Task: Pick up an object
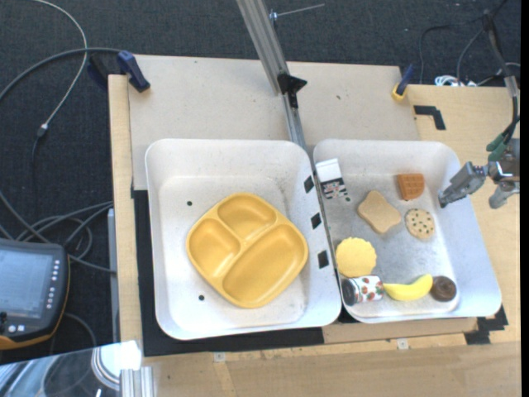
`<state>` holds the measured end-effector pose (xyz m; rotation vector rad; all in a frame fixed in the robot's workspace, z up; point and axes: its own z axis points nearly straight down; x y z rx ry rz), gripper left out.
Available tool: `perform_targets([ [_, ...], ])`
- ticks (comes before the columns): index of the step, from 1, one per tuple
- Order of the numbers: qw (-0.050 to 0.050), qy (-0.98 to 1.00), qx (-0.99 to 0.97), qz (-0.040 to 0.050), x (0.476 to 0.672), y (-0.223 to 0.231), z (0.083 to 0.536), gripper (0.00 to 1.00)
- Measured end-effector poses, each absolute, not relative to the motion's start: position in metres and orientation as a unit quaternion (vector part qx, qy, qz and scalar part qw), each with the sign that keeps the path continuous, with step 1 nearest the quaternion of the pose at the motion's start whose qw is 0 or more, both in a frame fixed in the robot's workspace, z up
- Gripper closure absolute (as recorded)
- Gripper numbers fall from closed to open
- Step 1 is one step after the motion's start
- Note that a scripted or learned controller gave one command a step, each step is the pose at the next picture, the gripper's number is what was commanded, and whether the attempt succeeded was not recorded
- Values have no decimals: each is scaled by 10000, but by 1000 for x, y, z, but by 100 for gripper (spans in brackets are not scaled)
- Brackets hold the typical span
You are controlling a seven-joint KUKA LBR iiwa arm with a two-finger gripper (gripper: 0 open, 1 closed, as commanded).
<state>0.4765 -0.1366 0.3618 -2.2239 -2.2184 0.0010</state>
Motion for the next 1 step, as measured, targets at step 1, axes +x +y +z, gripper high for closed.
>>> perform_targets([
  [1, -16, -7078, -7064, -9, 478, -135, 373, 100],
])
